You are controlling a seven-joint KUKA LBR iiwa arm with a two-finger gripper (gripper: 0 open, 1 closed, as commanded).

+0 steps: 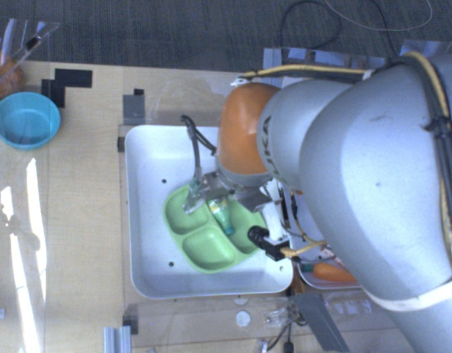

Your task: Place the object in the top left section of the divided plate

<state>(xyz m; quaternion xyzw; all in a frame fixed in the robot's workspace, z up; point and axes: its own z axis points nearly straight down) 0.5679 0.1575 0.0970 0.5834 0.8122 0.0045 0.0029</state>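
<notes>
A light green divided plate (203, 248) lies in the left white bin (148, 197), toward its right side. My gripper (200, 195) hangs low over the plate's upper sections, and the grey arm with its orange band covers the plate's top right part. A small teal object (224, 218) shows just below the gripper, near the plate's middle ridge. I cannot make out whether it rests on the plate or is held.
An orange carrot-like item (332, 273) lies in the right bin, mostly under the arm. A blue bowl (26, 120) stands on the bench at far left. Cables run along the wrist over the bin's right wall.
</notes>
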